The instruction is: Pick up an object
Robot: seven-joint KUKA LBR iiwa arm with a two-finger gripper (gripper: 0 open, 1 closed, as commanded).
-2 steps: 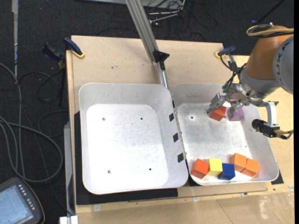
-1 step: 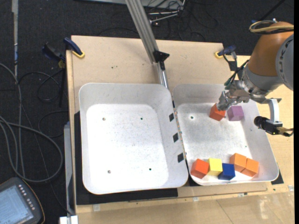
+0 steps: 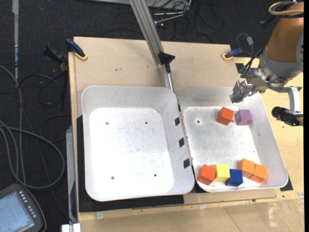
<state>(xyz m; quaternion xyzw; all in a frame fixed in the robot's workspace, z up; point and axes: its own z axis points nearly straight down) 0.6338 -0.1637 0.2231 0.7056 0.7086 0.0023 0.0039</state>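
The arm (image 3: 286, 37) runs off the frame's right edge, the gripper (image 3: 237, 96) at upper right is too small and dark to read, and a screen (image 3: 17, 211) is cut by the lower-left corner.

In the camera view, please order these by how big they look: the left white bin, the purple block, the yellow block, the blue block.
1. left white bin, clearly the largest.
2. purple block, yellow block and blue block: all look about alike, and the lower two sit nearer the camera, so I do not rank them.
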